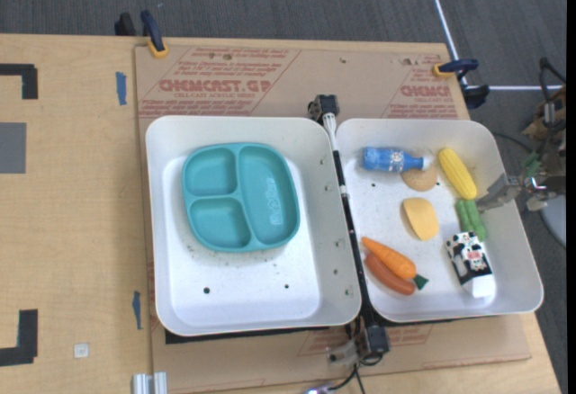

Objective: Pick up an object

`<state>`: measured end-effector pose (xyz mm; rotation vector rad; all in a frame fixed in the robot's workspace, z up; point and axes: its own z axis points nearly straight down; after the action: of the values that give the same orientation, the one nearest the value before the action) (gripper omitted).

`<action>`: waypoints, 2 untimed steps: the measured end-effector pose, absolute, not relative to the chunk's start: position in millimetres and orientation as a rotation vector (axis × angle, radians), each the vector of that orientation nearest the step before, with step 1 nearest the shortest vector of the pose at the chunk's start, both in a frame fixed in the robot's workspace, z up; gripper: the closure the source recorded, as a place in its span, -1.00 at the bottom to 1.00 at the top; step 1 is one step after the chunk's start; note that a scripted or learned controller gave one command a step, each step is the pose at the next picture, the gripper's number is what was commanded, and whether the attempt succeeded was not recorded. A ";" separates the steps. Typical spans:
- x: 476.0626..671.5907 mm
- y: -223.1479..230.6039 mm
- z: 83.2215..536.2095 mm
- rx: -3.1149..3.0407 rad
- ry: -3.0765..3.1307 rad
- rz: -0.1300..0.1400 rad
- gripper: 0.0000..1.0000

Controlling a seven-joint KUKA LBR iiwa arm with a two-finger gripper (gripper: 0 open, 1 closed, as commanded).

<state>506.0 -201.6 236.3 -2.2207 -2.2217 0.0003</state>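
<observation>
On the wooden worktop (72,230), the left white bin (171,293) holds a teal divided plate (240,197). The right bin (517,280) holds a blue bottle (391,159), corn cob (456,173), carrot (390,258) and cow-print carton (470,261). The pincer (498,194) sits at that bin's right rim; I cannot tell whether it is open or closed.

Teal plate (240,196) in left bin (171,230); toy foods in right bin (513,248)

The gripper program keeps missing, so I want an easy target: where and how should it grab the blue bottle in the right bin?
Grip the blue bottle across the middle of its body, coming straight down. It lies flat on its side, lengthwise left to right, so the jaws should close on its near and far sides. A tan piece sits close by its cap end.
</observation>
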 end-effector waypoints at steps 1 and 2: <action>481.5 -181.4 95.1 -2.140 -2.304 -0.001 -1.00; 482.0 -181.4 104.6 -2.143 -2.305 -0.002 1.00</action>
<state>482.0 -181.4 104.6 -2.1426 -2.3047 -0.0021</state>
